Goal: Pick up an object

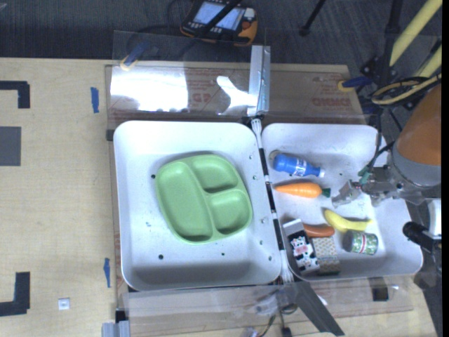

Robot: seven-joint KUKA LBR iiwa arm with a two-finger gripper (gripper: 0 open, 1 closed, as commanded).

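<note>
Gripper (pixel 349 191) above 1 banana (pixel 345 222), 1 carrot (pixel 299 189).

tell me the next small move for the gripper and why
Probably a short drop straight down toward the banana. The gripper sits in the right bin just above it, holding nothing, with the carrot to its left and the green can below. The banana looks nearest.

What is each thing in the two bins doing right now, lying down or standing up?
Green divided plastic plate: flat in the left white bin.
Blue plastic bottle: lying on its side.
Orange toy carrot: lying flat.
Yellow toy banana: lying flat.
Green can: on its side.
Cow-print carton: lying against the bin wall.
</note>
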